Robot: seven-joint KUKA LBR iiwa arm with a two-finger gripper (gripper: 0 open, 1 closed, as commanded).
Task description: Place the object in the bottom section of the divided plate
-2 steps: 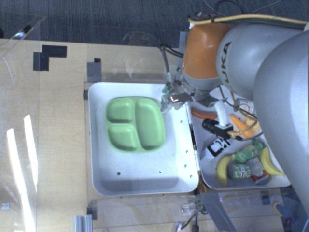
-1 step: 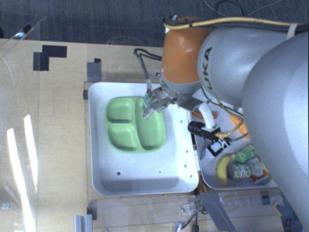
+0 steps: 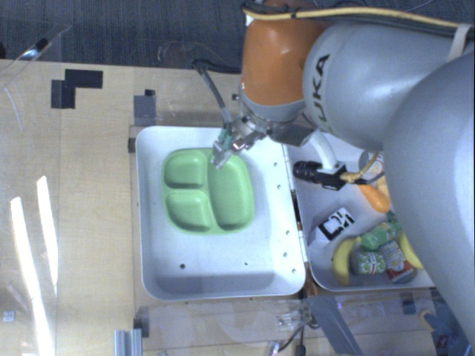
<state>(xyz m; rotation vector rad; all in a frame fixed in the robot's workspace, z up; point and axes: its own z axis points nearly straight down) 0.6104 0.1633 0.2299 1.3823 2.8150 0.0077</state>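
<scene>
Over the far edge of the divided plate (image 3: pixel 211 229), about where its middle ridge meets the rim, the gripper (image 3: pixel 220 157) is held low at the end of the grey arm (image 3: pixel 349 73) that reaches in from the right. The plate is set flat near the middle of the left bin (image 3: pixel 223 269), with bare white floor on every side. This placing is judged to leave the tool room to come down on any compartment. The loose goods are gathered apart in the right bin (image 3: pixel 320 267), well away from the plate: a banana (image 3: pixel 340 260), a green bottle (image 3: pixel 378 236), a can (image 3: pixel 371 262), an orange item (image 3: pixel 377 196) and a black-and-white box (image 3: pixel 338 223). Whether the gripper is open or closed cannot be told, nor whether anything is carried in it. Something pale is seen at its tip, but it cannot be separated from the tool itself. Which thing is the task's object cannot be told either; nothing is seen lying in the plate's three compartments, so the placing is judged not yet done. The near-left compartment (image 3: pixel 189 208) is taken to be the bottom section. It lies nearer and further left than the tip, so a shift that way would be called for.
</scene>
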